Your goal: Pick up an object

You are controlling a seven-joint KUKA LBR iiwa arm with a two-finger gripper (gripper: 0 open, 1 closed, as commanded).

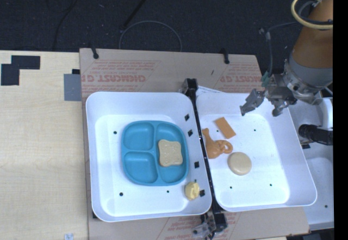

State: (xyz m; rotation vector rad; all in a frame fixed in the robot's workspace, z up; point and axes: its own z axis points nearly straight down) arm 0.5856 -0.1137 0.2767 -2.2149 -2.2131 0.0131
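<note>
Nearest us, a yellow lump [192, 190] sat in the left bin's [103, 124] front corner, while our end effector [266, 103], fingers apart and holding nothing, hovered over the right bin's [283, 190] far edge, poised to descend.

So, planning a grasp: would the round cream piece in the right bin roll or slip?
The round cream piece looks like a flat, smooth disc, so it probably slides rather than rolls. Its low profile may make pinching awkward.
</note>
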